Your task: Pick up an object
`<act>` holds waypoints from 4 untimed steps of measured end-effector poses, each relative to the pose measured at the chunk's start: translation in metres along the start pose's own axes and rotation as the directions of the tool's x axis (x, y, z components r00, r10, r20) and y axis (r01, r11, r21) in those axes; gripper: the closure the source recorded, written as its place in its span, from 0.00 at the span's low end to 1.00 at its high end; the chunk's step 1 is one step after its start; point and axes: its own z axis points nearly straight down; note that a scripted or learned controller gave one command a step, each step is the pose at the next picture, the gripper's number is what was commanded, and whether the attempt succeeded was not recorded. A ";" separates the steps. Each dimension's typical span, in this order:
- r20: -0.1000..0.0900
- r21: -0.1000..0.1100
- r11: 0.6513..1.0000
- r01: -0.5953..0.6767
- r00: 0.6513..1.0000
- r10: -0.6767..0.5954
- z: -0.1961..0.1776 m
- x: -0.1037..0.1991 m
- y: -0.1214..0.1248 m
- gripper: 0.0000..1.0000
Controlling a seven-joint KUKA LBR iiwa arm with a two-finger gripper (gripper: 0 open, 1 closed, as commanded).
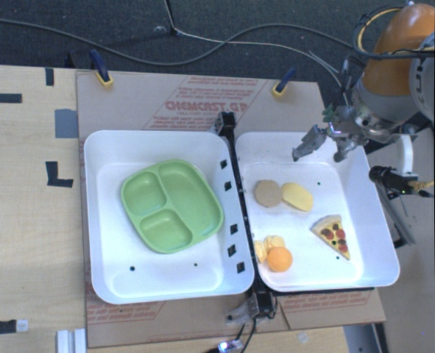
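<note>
Fingers [322,150] spread, holding nothing | right bin [364,197]: perhaps five food pieces | left bin [103,197]: one green tray [171,205]

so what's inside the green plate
Nothing shows in the three compartments of the green plate; it lies in the left bin. Whatever sits beneath the plate is covered.

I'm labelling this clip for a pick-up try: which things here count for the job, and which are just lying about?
For the job:
gripper, open, above the right bin
brown cookie
yellow piece
pizza slice
orange ball

Lying about:
green divided plate in the left bin
clamps
cables
</note>
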 end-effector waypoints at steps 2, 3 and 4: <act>0.002 -0.010 1.000 0.003 1.000 -0.003 0.055 0.000 0.005 0.00; 0.003 -0.012 1.000 0.004 1.000 -0.004 0.101 0.003 0.012 0.00; 0.002 -0.017 1.000 0.002 1.000 -0.002 0.147 0.004 0.014 0.00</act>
